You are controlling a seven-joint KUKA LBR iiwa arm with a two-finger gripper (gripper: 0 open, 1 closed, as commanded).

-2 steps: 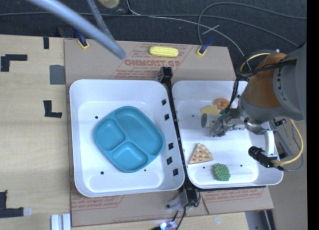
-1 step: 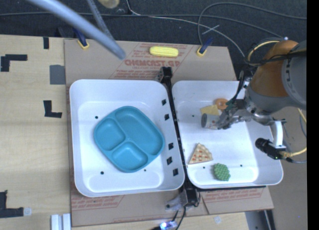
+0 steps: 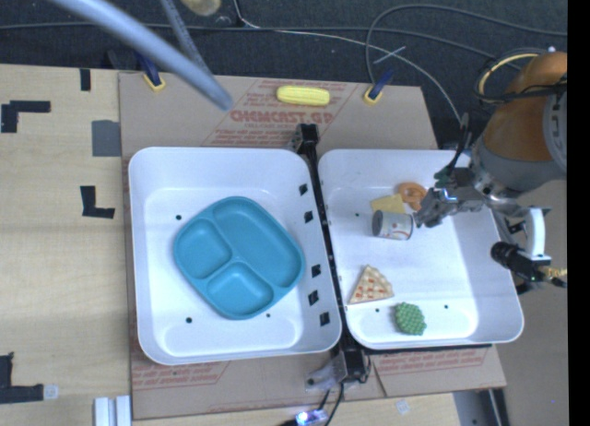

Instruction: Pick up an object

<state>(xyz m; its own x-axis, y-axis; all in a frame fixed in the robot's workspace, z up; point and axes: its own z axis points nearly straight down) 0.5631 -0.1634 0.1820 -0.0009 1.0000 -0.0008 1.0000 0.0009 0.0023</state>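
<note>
Claw [image 3: 431,210] low in right bin [image 3: 461,318], beside can [image 3: 394,224], cheese [image 3: 387,203] and orange piece [image 3: 412,195]. Cannot tell its state; nothing seen gripped. Risk: the three crowd together, so closing may nudge the can away or catch two.

Red print on cardboard sheet [image 3: 267,115], blurred, unreadable.

Left bin [image 3: 152,230] holds a blue divided tray [image 3: 238,256]. Right bin [image 3: 479,313] holds a grey cup [image 3: 393,224], yellow wedge [image 3: 387,203], orange piece [image 3: 411,194], pizza slice [image 3: 371,285] and green lump [image 3: 409,318]. Gripper [image 3: 433,210] at the bin's upper right.
</note>
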